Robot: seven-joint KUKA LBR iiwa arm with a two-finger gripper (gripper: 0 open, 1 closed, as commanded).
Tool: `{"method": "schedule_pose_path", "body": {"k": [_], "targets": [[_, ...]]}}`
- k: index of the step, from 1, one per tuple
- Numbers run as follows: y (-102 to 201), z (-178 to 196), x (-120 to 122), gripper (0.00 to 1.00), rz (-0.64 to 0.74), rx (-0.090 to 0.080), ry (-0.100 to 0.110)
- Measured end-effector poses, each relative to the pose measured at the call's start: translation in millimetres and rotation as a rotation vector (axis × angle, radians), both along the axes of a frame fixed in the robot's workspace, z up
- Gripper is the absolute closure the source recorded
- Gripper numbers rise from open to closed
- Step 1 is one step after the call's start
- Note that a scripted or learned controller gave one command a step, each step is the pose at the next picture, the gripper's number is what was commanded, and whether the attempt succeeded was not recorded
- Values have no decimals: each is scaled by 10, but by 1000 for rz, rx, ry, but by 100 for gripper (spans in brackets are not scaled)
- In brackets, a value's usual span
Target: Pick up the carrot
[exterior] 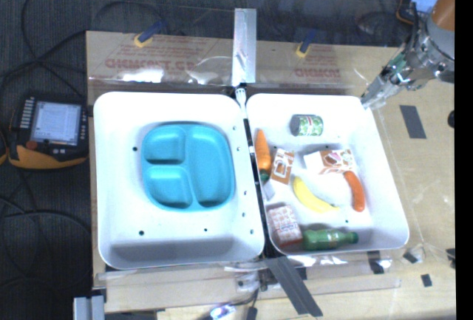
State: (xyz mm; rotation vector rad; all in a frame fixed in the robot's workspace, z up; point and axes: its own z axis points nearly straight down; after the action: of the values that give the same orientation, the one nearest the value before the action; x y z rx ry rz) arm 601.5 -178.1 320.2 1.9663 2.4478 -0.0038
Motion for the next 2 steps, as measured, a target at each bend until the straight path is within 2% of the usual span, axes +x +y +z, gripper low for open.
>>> {"method": "schedule_pose_path", "body": {"k": [1,2], "targets": [[-139,873,677,100,28,-1,-1],[295,1126,676,100,360,-1,-1]]}}
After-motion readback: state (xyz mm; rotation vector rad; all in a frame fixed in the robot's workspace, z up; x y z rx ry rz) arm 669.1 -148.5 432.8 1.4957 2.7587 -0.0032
